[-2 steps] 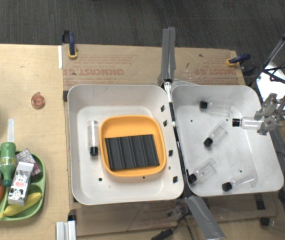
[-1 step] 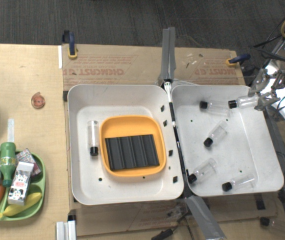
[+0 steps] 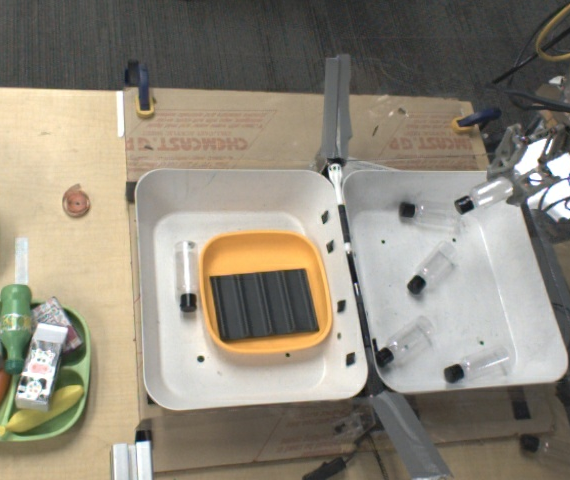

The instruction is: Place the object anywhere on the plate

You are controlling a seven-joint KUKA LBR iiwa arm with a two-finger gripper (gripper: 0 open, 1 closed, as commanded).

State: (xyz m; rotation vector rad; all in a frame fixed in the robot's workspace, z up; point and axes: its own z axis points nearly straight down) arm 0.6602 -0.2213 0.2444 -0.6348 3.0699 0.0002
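The arm comes in at the far right, little of it on show: just grey metal and loose cabling above the right bin's far right corner, with the gripper [image 3: 515, 171] angled down toward the left. I can't tell if it is grasping anything. One clear vial [image 3: 481, 196] lies slanted right at its tip, black cap pointing into the bin, and whether they touch can't be made out. On to the surface: dark carpet floor [image 3: 265, 18] across the far side, a pale wooden counter [image 3: 45, 128] on the left, and a brown cardboard sheet [image 3: 225, 133] under the two bins. The left bin [image 3: 155, 268] carries the orange plate [image 3: 265, 243], and a black ridged block [image 3: 265, 303] lies flat on it. Just left of the plate, a capped vial [image 3: 186, 276] lies on the bin floor. The right bin [image 3: 525, 298] holds four more scattered vials, well apart. On the near left sits a green tray [image 3: 70, 408] of toy food, with a green bottle [image 3: 15, 328] upright on it, and a small pink disc [image 3: 76, 202] lies farther back.
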